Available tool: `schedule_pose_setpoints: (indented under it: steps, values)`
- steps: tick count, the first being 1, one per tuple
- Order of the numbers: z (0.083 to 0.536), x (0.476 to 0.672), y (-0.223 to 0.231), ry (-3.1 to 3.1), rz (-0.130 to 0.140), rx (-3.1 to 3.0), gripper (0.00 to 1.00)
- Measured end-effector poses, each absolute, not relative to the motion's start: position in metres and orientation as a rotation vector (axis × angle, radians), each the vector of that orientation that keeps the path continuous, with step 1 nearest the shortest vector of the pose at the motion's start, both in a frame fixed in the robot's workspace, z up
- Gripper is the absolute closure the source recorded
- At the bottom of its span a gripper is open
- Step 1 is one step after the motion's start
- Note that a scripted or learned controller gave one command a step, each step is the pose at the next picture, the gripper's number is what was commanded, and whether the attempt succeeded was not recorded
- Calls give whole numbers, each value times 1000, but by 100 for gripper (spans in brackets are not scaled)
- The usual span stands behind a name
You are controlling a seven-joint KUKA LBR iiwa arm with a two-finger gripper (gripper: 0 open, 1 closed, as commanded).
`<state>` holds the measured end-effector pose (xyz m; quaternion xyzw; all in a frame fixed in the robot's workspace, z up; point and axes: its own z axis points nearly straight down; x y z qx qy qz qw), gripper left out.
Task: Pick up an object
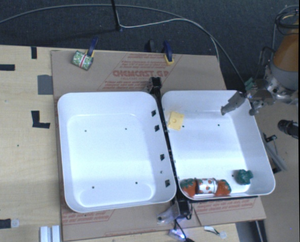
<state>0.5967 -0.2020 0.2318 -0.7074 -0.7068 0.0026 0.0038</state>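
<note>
In the right bin (pixel 250 135) a flat yellow piece (pixel 176 120) lies near the back left corner. Along the front wall rest an orange and white toy (pixel 206 187) and a small green object (pixel 242 176). My gripper (pixel 243 104) hangs over the bin's back right corner, well away from all three objects. Its fingers spread apart with nothing between them.
The left bin (pixel 69 150) sits beside the right one, joined by a black divider with clips. A small green and white object (pixel 82 60) lies on the cardboard behind the left bin. Blue and yellow clamps hold the board's back edge. A black cable arcs overhead.
</note>
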Motion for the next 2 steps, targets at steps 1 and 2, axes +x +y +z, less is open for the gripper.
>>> schedule_pose_setpoints:
  steps: [1,2]
  values:
    - [237,598,-202,-2222,0,-2221,0]
    - [182,602,-192,-2220,3,-2218,0]
